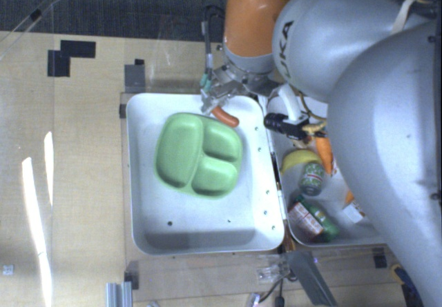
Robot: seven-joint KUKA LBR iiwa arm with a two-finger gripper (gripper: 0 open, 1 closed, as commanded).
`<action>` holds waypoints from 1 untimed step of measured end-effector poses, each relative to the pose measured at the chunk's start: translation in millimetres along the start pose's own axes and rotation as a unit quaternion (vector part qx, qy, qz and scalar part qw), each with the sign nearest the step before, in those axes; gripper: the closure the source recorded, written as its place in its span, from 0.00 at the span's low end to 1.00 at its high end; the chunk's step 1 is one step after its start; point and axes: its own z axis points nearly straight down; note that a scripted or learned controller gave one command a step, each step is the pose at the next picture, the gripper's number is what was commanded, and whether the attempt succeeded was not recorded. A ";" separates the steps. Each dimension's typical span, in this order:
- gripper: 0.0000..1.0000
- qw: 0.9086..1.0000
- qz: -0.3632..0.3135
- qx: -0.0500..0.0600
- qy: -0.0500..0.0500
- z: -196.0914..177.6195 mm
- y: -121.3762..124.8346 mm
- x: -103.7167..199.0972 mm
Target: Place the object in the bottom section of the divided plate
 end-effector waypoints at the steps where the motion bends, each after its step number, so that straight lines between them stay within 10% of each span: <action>1: 0.00 1.000 0.000 0.000 0.000 -0.1 0.2 0.3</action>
